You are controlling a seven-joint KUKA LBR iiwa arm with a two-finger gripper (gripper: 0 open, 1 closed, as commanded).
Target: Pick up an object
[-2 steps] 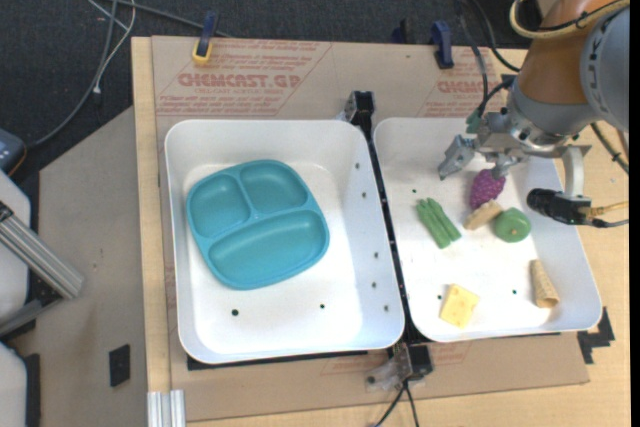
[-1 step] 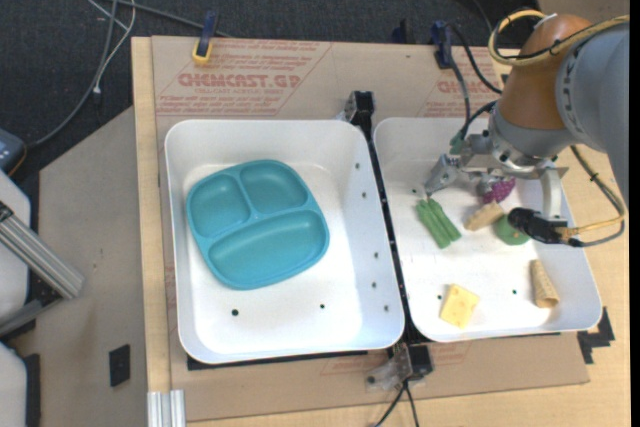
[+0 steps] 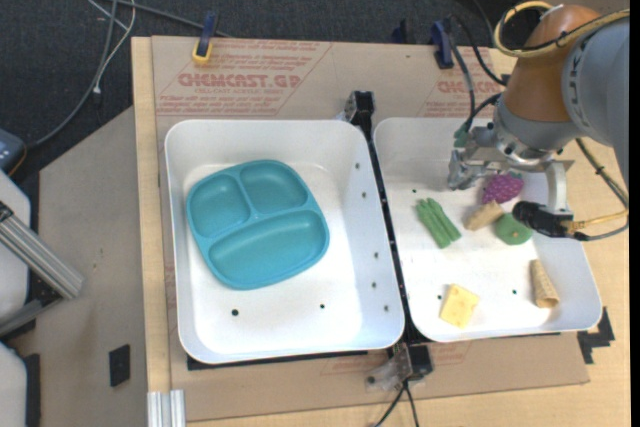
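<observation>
- Two shallow white bins sit side by side on the worktop: the left bin (image 3: 190,315) and the right bin (image 3: 420,140).
- The left bin carries one teal divided plate (image 3: 258,223) with three compartments, lying flat near its middle.
- The right bin carries six small things: a purple bunch of grapes (image 3: 503,186), a green bean-like piece (image 3: 437,221), a tan cork-like piece (image 3: 484,215), a green round piece (image 3: 514,231), a yellow cheese wedge (image 3: 459,305) and a ridged tan cone (image 3: 544,284).
- The grapes, the cork-like piece and the green round piece cluster in the far right part of that bin; the cheese wedge and the cone lie well apart, near its front edge.
- One arm (image 3: 560,75), grey with an orange band, reaches in from the right.
- The pincer (image 3: 470,170) hangs just beside the grapes, on their left; whether it is open or closed cannot be told, and nothing shows between its tips.
- The worktop is a brown board (image 3: 260,80) with red printed lettering, fixed by two clamps at its far edge: one yellow-and-blue (image 3: 206,35), one blue (image 3: 442,43).
- Dark carpet (image 3: 60,45) with loose grey cables surrounds the board.
- The arm's wrist hides the bin's far right corner, and a black part (image 3: 545,218) with a yellow cable overlaps the green round piece.
</observation>
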